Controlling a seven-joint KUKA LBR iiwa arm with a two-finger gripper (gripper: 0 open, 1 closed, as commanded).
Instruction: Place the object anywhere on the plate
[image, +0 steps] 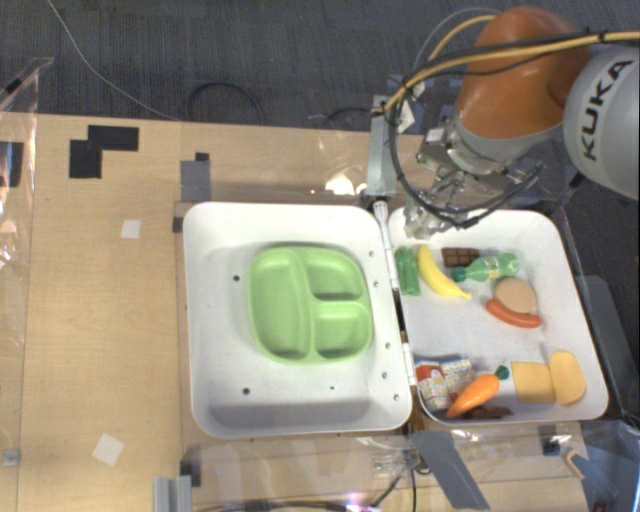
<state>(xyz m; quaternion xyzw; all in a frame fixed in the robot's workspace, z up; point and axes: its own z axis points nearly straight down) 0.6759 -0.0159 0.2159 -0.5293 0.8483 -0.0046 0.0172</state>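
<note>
Green plate (305, 303), three compartments, left bin (210, 380), claw (430, 215) above right bin (570, 250).

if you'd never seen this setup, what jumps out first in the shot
The bright green divided plate stands out, sitting alone in the left white bin. Next comes the right bin, crowded with toy food: a yellow banana near its upper left, a carrot along its near edge and a hot dog sausage toward the right. Above that bin's far edge looms the arm's big orange band, with the gripper hanging just over the banana.
</note>
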